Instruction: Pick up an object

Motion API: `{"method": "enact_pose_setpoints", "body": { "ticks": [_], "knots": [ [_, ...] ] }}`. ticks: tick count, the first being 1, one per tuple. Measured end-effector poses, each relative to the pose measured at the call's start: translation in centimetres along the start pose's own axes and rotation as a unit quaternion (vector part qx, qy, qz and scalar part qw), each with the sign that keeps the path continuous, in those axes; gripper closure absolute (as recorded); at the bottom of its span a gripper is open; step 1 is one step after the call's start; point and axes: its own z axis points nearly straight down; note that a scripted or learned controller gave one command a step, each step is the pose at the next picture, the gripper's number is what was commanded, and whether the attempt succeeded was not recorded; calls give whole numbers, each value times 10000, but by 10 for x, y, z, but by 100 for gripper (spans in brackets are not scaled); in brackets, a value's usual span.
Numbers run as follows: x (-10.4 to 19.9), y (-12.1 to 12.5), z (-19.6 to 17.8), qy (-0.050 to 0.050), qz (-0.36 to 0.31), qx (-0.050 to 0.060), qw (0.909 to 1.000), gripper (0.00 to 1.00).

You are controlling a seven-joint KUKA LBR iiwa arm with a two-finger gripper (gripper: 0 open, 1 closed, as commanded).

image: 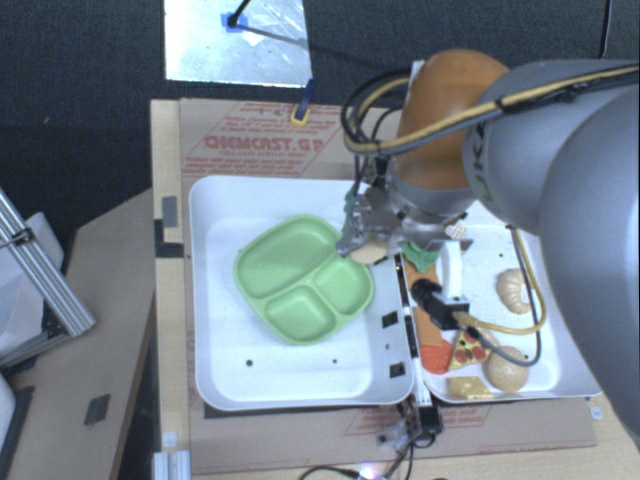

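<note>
Camera view has the near corner of the right bin (560, 383) crowded with toy food — a pizza slice (468, 353), a tan roll (506, 369) and a shell-shaped pastry (514, 288). Farther back, a green divided plate (300, 278) lies in the left bin (215, 298). Just past its far right edge hangs the gripper (356, 236) — how it is set I cannot tell.

You get even, soft overhead light across the frame's centre, where the two shallow white plastic bins (215, 298) look bright but not blown out. Glare whitens the shiny silver foil sheet (237, 26) at upper left. The huge grey arm (570, 178) at right looks soft, out of focus.
</note>
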Motion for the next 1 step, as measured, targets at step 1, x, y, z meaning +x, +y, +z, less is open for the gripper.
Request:
{"method": "enact_pose_setpoints", "body": {
  "ticks": [1],
  "knots": [
    [-5,9,3,-2,27,-8,10000,100]
  ]
}}
